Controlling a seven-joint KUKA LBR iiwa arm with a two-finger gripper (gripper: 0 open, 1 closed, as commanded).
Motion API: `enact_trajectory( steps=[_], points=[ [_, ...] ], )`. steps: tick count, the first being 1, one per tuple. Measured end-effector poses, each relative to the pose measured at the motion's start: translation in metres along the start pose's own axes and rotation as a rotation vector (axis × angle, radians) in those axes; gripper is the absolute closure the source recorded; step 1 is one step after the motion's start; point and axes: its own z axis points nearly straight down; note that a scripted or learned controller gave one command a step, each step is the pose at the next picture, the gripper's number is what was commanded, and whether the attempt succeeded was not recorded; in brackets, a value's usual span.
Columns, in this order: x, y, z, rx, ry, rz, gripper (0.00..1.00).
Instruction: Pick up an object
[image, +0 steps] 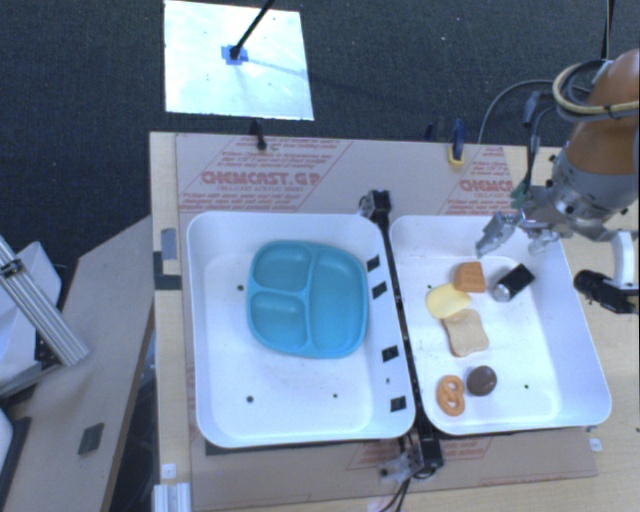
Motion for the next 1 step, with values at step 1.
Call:
enact_trajectory(
  steps=[1],
  points=[
    [0.0004,0.0024,-0.0072,-0.012,-0.002,-0.002,0.0]
  ],
)
